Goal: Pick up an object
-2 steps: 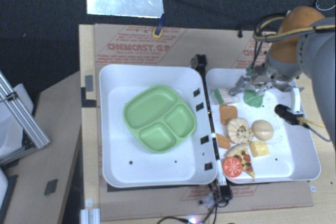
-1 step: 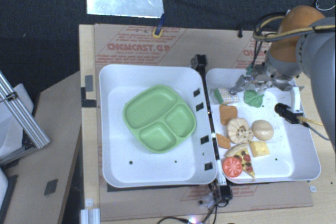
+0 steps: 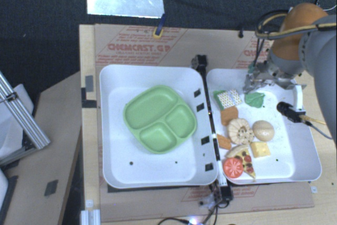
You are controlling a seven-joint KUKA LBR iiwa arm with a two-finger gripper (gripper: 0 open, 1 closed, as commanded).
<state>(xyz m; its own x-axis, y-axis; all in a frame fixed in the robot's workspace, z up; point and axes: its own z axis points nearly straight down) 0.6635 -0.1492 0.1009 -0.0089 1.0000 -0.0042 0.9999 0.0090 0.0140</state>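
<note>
Several toy foods crowd the right bin [image 3: 308, 163]: a tomato [image 3: 233, 167] nearest, then a cheese cube [image 3: 259, 149], a bun [image 3: 263, 130], and farthest a green leaf [image 3: 255, 99], its long axis crosswise, tip pointing right. Just behind it hangs the gripper [image 3: 256, 81]; finger spread I cannot tell. A descent could land behind the leaf, or nudge the checkered block [image 3: 229, 98] beside it.

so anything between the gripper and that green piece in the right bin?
Nothing visible. The gripper sits just above-left of the green piece, at the back of the right bin; the checkered block lies off to the left.
</note>
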